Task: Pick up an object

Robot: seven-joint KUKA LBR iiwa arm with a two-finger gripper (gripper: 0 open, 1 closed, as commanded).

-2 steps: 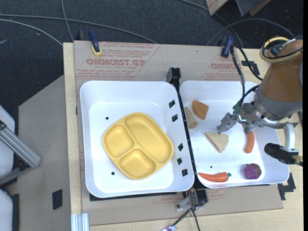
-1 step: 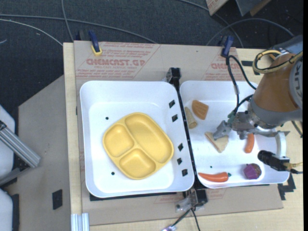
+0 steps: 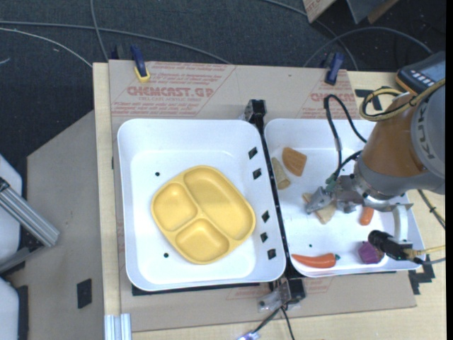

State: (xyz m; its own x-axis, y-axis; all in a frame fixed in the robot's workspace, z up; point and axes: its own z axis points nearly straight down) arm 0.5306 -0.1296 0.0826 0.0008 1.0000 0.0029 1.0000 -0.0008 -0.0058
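Observation:
My gripper point(image 3: 320, 202) is low in the right bin point(image 3: 311, 134), near its middle, with the grey and orange arm reaching in from the right. A small tan piece point(image 3: 325, 216) lies just under the gripper's tip; whether it is held cannot be made out. An orange-brown wedge point(image 3: 294, 161) and a tan stick point(image 3: 281, 175) lie to the upper left of the gripper. A red chili pepper point(image 3: 315, 261) rests by the bin's front wall. A purple item point(image 3: 368, 253) and a small orange item point(image 3: 366, 216) sit under the wrist at the right.
The left bin point(image 3: 134, 147) holds a yellow divided plate point(image 3: 203, 213). A black divider with clips point(image 3: 266, 190) runs between the two bins. Cables hang over the right bin's back right corner.

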